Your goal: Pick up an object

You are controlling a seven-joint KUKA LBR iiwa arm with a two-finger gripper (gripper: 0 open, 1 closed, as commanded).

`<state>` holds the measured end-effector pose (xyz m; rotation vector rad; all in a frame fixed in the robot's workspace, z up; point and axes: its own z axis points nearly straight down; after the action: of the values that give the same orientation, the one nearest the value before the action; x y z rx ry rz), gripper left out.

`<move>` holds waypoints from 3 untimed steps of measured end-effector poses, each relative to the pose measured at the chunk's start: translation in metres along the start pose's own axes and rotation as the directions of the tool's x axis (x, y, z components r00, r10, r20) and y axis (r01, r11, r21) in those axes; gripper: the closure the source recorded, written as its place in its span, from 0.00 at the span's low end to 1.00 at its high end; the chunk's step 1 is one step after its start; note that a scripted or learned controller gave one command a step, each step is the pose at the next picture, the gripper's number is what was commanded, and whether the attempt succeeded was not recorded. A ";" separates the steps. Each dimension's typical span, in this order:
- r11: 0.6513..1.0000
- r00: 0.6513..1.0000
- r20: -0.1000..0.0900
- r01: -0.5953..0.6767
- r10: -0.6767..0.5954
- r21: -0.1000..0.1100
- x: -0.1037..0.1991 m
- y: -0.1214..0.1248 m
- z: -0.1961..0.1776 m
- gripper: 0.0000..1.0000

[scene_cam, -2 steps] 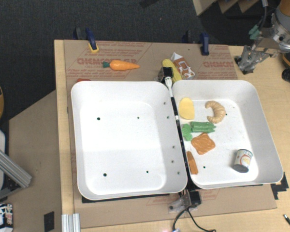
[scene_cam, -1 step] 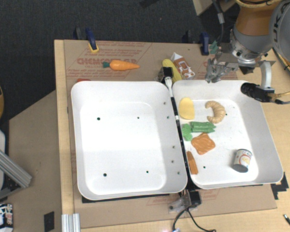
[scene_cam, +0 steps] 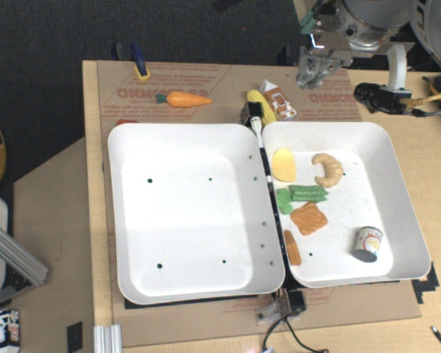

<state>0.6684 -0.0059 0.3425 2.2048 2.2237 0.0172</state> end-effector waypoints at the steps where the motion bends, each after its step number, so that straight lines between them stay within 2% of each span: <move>1: 1.000 1.000 -0.002 -0.001 0.001 0.024 0.074 -0.013 0.084 1.00; 2: 1.000 1.000 -0.003 -0.001 0.001 0.011 0.140 -0.002 0.067 1.00; 3: 1.000 1.000 -0.002 0.000 0.001 0.016 0.220 -0.003 0.101 1.00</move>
<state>0.6648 0.2142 0.2411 2.2147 2.2326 0.0018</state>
